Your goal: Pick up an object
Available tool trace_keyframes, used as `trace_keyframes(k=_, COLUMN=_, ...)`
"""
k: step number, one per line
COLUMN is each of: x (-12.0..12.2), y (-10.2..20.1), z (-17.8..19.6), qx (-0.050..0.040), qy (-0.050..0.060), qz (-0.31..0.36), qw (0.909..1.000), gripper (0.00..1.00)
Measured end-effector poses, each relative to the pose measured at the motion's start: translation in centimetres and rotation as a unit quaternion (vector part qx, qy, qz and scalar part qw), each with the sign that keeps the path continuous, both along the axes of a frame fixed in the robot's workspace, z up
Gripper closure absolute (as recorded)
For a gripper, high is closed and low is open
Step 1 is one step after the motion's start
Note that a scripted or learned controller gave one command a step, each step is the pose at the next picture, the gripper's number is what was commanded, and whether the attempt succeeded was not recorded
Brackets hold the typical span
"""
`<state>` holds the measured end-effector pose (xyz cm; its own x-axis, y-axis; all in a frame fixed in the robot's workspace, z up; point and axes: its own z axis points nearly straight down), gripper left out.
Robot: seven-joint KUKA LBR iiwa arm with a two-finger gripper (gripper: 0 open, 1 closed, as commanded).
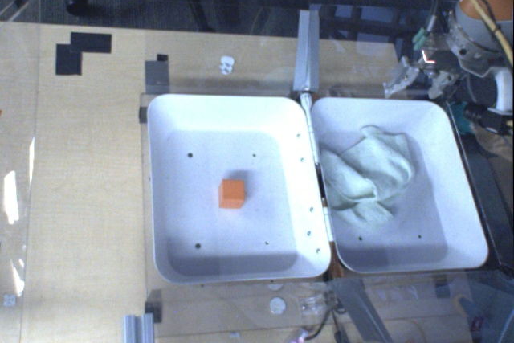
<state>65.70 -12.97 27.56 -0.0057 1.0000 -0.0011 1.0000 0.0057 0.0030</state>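
Orange block [232,193] sits alone in the middle of the left bin [169,253]. At its three o'clock, a crumpled pale cloth [368,173] fills the right bin [458,253]. The gripper [414,76] hangs at one o'clock above that bin's far rim, fingers spread and holding nothing. It might close crooked and knock the small block away.

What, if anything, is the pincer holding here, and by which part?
Nothing. The pincer hangs above the far rim of the right bin, apart from the crumpled cloth and orange cube.
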Motion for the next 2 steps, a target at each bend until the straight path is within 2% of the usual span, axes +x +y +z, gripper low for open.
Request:
trace_keyframes(k=1, x=0.1, y=0.1, z=1.1, qx=-0.0006, qy=-0.002, qz=0.003, qw=1.0, gripper=1.0)
trace_keyframes(k=2, x=1.3, y=-0.4, z=-17.6, qx=-0.0001, qy=-0.001, qz=0.056, qw=0.9984, gripper=1.0)
